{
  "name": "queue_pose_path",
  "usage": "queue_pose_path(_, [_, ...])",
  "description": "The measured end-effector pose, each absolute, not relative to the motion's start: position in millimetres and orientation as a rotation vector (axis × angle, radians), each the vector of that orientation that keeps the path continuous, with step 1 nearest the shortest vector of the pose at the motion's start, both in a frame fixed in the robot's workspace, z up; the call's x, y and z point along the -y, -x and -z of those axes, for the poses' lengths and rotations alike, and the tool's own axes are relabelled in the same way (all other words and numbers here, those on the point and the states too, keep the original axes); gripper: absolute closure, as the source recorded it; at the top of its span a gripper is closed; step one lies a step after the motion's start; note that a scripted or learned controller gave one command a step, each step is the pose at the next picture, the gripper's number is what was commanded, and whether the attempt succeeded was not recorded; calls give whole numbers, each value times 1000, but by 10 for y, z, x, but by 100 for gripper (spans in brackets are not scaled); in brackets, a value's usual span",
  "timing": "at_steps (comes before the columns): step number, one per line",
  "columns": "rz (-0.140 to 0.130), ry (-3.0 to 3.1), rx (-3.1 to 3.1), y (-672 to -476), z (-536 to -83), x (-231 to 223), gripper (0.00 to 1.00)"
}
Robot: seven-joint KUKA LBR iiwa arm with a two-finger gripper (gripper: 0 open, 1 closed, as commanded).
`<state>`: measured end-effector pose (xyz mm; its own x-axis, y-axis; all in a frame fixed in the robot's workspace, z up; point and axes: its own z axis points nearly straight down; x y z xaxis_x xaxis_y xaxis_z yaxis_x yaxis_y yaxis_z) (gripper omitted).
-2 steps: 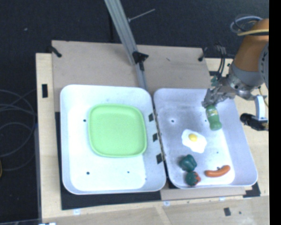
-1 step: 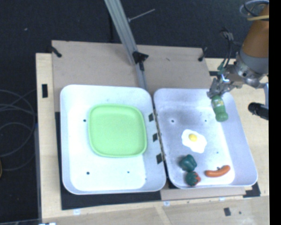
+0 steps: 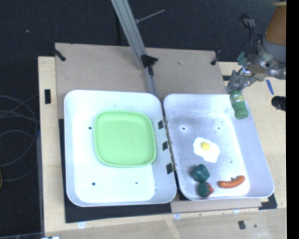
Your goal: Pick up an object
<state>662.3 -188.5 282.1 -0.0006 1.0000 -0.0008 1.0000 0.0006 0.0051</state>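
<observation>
The gripper (image 3: pixel 237 83) lifts a green bottle (image 3: pixel 238 105), pinched at its top, at the right bin's (image 3: pixel 254 148) one o'clock corner; next, raise clear.

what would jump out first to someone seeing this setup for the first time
The light green plate stands out most, lying flat in the middle of the left bin. Next come the toy foods in the right bin: a fried egg near its centre, a green pepper and a sausage toward its near edge. At the right bin's far right corner, the gripper sits just above a green object.
</observation>
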Motion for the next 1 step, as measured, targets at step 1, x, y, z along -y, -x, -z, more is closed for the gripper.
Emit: queue_pose_path(1, [-1,-2220,-2221,-6624,-2938,1891,100])
